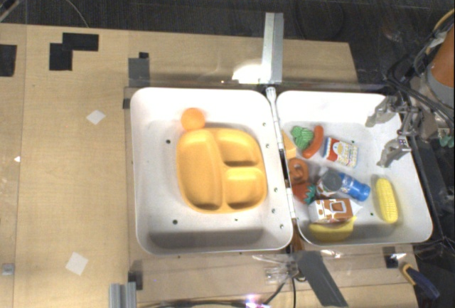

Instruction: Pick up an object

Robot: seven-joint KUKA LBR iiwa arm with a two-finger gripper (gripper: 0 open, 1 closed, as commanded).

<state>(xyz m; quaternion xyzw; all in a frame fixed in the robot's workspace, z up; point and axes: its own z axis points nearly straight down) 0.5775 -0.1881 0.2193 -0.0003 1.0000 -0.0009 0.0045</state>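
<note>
Gripper: fingers spread, holding nothing — above right bin's right edge.
Corn: right bin, near right corner — just below gripper.
Left bin: yellow tray, orange ball.

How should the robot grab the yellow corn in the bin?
Probably across the middle of the corn, coming straight down from above. It lies flat and lengthwise near the right wall of the right bin, apart from the other toys, so its narrow sides look free for the tool to close on.
</note>
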